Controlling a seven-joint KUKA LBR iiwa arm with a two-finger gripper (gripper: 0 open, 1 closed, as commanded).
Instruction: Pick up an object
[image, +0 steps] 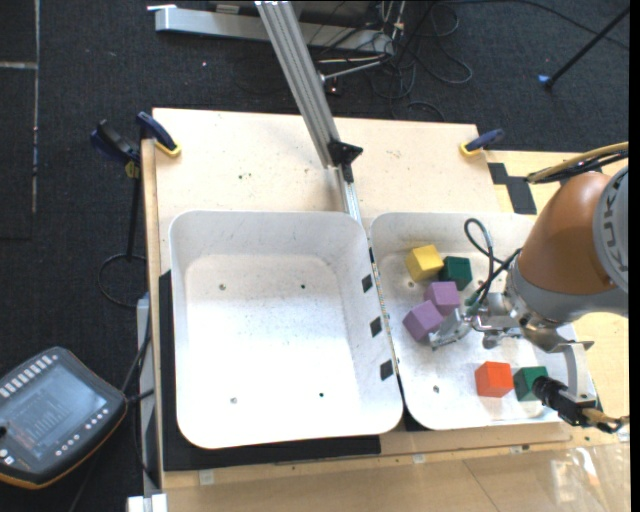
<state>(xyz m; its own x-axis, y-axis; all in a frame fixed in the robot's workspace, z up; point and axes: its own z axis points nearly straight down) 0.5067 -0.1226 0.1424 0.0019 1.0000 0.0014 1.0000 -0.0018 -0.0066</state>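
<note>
1. Blocks, the things to be picked from, all lie in the right-hand bin (400, 395); the left-hand bin (190, 300) sits beside it, their rims touching along the middle.
2. Both bins rest on a pale bench board (250, 150), which has blue-and-yellow clamps (155, 135) at its far corners.
3. From the right reaches the arm (565, 255), its orange band above the wrist hanging over the right bin's right side.
4. A silver pole (305, 80) slants down from the top to the bins' far edge.
5. On the floor at lower left lies a grey and orange teach pendant (50, 415).
6. At the arm's tip, the gripper (447, 332) is low in the right bin, just beside the purple blocks; whether its pincer is released or clenched cannot be told.
7. Two purple blocks sit together: one (424, 320) right by the gripper tip, the other (445, 296) just behind it.
8. Farther back are a yellow block (425, 262) and a dark green block (458, 270), side by side.
9. Toward the near edge, an orange block (493, 379) and a green block (530, 382) sit next to each other.
</note>
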